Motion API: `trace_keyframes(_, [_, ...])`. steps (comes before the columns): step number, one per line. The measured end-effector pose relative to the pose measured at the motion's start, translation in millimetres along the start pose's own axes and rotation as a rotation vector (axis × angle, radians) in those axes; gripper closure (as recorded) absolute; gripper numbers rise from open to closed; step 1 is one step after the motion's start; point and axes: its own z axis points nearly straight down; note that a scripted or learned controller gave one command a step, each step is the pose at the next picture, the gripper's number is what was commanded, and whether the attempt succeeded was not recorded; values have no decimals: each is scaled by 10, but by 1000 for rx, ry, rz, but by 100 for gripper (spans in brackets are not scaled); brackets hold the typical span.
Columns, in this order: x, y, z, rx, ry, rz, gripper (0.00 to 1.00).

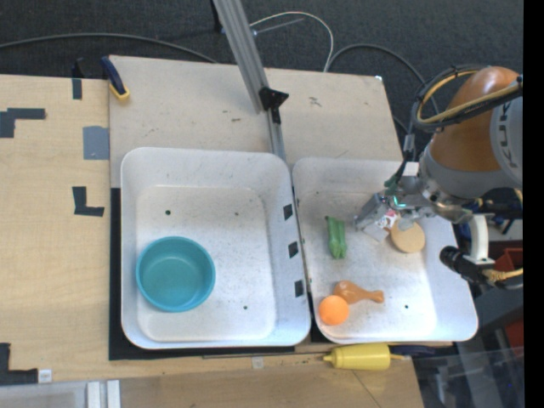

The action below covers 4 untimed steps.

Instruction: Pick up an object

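The right bin [442, 313] holds a green pod-shaped item [337, 237], a round tan disc [408, 240], an orange ball [334, 310] and a tan drumstick-like piece [361, 293]. My gripper [380, 215] hangs low over the bin's upper middle, between the green item and the tan disc, just left of the disc. Nothing shows between its tips. The arm's orange band [476, 134] is above it on the right.
The left bin [144, 177] contains a blue bowl [176, 273]. A yellow bottle [363, 358] lies on the bench edge below the right bin. A metal pole [246, 41] slants across the back, ending at the divide between the bins.
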Motion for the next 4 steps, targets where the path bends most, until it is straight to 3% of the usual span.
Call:
trace_keyframes(2, [12, 25, 927, -2, 4, 1, 0])
trace_keyframes(3, [13, 34, 805, -5, 2, -2, 100])
trace_keyframes(4, [51, 20, 381, -4, -1, 1, 100])
